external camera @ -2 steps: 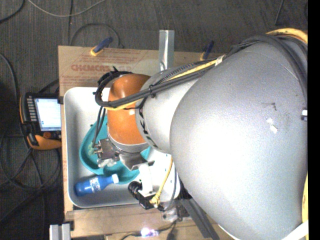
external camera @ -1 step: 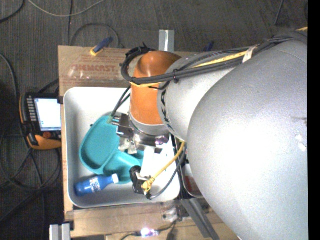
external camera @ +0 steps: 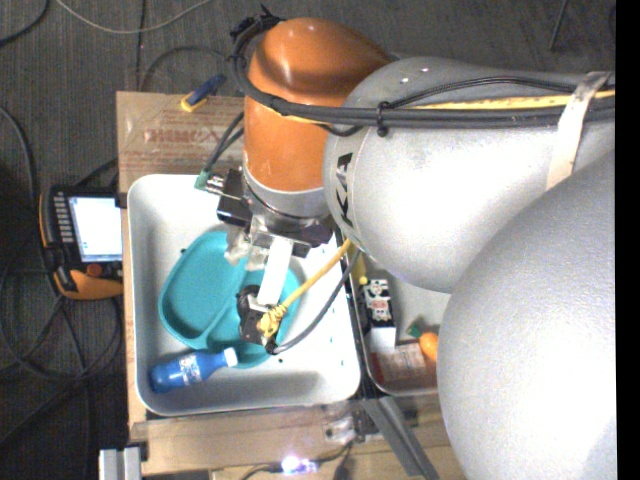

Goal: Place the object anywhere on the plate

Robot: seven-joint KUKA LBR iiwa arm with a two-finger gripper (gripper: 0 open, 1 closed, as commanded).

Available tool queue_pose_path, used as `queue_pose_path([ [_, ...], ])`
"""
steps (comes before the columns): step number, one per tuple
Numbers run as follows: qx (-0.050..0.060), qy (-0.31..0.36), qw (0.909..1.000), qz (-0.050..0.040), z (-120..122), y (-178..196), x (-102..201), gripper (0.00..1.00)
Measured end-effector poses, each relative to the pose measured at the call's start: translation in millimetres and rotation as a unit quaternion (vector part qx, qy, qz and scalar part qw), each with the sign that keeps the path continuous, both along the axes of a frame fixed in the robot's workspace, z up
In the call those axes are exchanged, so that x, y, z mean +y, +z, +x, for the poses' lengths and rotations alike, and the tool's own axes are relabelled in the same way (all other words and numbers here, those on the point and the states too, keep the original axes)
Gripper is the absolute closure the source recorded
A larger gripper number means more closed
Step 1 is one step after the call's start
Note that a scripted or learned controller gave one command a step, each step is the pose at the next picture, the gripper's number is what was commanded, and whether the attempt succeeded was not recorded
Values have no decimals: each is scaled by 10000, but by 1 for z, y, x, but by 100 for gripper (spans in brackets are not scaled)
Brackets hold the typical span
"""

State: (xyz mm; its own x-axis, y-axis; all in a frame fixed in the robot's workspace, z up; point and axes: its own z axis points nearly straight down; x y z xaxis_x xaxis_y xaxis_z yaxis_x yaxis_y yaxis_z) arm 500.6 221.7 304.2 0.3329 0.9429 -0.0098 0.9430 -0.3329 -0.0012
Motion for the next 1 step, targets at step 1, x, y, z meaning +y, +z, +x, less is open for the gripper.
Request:
queue_pose_path([
  [1, 35, 163, 9999, 17, -18, -133, -37, 100],
])
